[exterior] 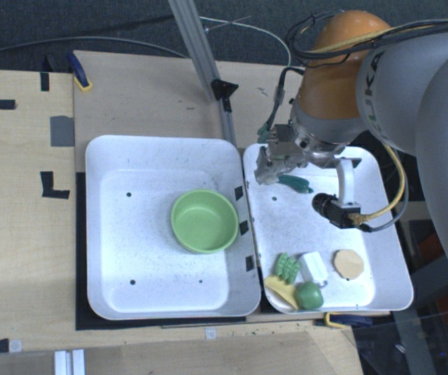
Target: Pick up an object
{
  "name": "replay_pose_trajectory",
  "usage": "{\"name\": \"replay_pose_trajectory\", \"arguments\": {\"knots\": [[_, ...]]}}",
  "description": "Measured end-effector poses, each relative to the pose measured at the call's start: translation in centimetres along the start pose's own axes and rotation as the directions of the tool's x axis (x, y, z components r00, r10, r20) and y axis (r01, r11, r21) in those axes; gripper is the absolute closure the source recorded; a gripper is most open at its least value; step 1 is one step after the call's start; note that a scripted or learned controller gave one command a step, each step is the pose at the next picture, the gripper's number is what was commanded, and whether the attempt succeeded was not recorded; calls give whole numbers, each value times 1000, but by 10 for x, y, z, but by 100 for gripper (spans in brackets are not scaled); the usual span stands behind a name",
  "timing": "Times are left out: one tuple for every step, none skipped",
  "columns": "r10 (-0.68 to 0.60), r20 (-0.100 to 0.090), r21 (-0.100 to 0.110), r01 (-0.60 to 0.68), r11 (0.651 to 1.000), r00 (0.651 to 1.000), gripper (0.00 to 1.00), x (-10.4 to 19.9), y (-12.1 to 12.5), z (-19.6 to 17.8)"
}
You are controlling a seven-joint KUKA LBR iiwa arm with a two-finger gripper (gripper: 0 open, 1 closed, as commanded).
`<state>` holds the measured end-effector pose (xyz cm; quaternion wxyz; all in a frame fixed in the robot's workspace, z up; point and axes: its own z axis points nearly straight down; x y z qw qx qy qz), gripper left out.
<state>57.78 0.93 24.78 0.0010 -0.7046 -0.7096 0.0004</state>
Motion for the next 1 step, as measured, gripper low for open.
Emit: {"name": "replay_pose_trajectory", "arguments": {"knots": [[-1,-1,0,1,1000,1000,100,57,-4,-3]]}}
